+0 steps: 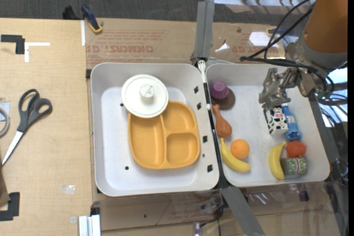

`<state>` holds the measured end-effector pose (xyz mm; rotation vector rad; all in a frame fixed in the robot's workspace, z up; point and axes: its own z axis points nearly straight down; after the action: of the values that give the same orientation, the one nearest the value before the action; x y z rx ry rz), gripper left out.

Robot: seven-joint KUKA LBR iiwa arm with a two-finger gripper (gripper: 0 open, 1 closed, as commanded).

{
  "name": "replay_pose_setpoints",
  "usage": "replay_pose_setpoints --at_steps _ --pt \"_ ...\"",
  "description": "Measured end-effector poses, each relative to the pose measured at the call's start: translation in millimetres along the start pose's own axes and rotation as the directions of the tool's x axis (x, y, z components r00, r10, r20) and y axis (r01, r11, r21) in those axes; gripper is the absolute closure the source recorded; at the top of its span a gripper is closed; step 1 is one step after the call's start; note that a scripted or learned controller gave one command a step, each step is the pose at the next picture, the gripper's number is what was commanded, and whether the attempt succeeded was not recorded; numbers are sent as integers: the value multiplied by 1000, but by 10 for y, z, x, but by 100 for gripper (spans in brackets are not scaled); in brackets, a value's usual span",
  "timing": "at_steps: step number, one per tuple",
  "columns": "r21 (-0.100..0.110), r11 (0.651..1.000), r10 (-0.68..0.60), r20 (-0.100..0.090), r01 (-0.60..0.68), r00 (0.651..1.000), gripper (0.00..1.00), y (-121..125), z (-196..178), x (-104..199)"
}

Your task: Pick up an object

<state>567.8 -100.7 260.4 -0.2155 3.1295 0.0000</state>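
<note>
The gripper (275,98) hovers in the right bin (251,72) just above the small printed carton (276,119), approach step; its opening cannot be told; next, a straight descent onto the carton

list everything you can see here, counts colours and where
bins: 2, white, side by side on the bench
divided tray: 1, yellow-orange, left bin
lid: 1, white, left bin, overlapping the tray's top edge
bananas: 2, yellow, right bin, near front
orange ball: 1, right bin
chicken leg toy: 1, brown-orange, right bin's left side
purple item: 1, right bin, back left
blue-white carton: 1, right bin
scissors: 1, black handles, bench left
end effector: 1, grey, above right bin
</note>
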Motion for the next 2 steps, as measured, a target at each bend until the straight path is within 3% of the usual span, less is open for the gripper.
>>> replay_pose_setpoints --at_steps 1,2 --pt "1 976 216 0 -216 977 100 -271 -529 721" --pt "2 909 417 1 -417 909 100 -594 -1041 143"
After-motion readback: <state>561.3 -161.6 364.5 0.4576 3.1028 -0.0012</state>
